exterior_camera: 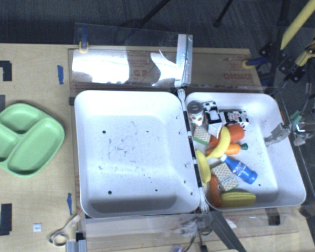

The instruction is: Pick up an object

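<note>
The right bin [268, 185] serves as the landmark; its left half is crowded with small things, packed close and in places overlapping. A yellow banana [221, 144] lies near the middle of that heap, curving up toward the bin's far side; an orange carrot-like piece [231, 149] lies touching it on the side away from the divider; a blue bottle [241, 170] lies tilted just nearer the camera than these, toward the bin's centre. At the bin's near edge lies a second yellow piece [238, 197], long and flat. In the far-left corner stands a small grey-capped jar [194, 109], and beside it a black-and-white patterned item [226, 116] which I cannot identify for certain. The gripper [296, 127] hangs at the bin's right rim, well apart from the heap; it is small and blurred, and its state cannot be told. Left of the right bin sits the left bin [131, 151]; further left, on the bench, a green sectioned plate [24, 139].
</note>
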`<state>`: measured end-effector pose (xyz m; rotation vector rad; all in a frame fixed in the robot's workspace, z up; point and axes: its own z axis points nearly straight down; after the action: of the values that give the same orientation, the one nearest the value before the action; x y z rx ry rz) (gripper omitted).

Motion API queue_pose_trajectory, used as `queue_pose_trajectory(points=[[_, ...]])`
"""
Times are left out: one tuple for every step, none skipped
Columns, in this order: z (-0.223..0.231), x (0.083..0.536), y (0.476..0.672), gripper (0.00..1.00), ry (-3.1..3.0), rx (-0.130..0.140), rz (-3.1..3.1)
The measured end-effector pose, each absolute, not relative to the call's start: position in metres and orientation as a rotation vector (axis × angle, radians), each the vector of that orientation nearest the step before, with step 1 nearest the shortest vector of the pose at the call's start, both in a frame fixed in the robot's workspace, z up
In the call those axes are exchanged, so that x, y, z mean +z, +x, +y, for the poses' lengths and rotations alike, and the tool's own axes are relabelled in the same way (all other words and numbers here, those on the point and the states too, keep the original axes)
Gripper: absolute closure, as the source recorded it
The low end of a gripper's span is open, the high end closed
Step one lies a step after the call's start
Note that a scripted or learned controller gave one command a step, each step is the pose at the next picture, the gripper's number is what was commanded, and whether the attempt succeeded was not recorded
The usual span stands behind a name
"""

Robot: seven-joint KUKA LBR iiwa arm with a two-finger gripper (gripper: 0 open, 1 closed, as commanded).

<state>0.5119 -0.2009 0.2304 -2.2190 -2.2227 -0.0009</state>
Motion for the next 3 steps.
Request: queue_pose_trajectory(points=[[-0.141, 0.136, 0.479, 0.0, -2.106, -0.001, -2.331], [-0.148, 0.091, 0.499, 0.0, -2.045, -0.01, -2.399], [-0.148, 0.098, 0.498, 1.0, -2.046, -0.01, -2.397]])
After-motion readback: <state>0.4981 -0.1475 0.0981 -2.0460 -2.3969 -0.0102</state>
